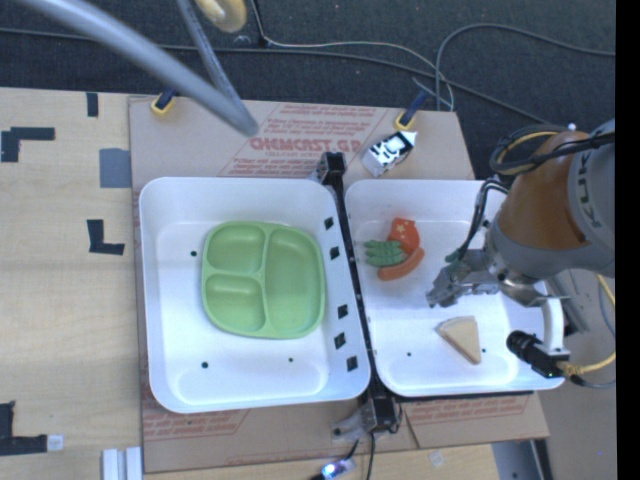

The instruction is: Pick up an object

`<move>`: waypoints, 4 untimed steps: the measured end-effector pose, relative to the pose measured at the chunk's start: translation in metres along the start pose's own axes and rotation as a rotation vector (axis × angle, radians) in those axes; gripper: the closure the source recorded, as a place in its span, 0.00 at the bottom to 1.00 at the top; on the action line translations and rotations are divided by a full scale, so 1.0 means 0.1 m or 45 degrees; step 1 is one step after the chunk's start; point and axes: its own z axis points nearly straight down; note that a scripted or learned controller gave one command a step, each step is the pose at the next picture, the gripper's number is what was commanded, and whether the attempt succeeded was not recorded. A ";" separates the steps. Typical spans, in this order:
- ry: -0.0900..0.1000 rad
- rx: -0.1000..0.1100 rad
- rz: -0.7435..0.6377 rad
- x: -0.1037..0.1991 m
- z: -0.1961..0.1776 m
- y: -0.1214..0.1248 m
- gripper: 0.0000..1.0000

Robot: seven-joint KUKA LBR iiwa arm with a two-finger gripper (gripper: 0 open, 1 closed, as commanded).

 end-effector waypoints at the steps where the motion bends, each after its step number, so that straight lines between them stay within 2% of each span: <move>1: -0.002 -0.002 -0.001 0.04 -0.62 -0.01 1.00; 2: 0.000 0.002 0.001 0.04 -0.89 -0.01 1.00; 3: 0.002 0.004 -0.007 0.58 -0.96 0.16 1.00; 4: 0.000 0.007 -0.006 1.10 -0.82 0.29 1.00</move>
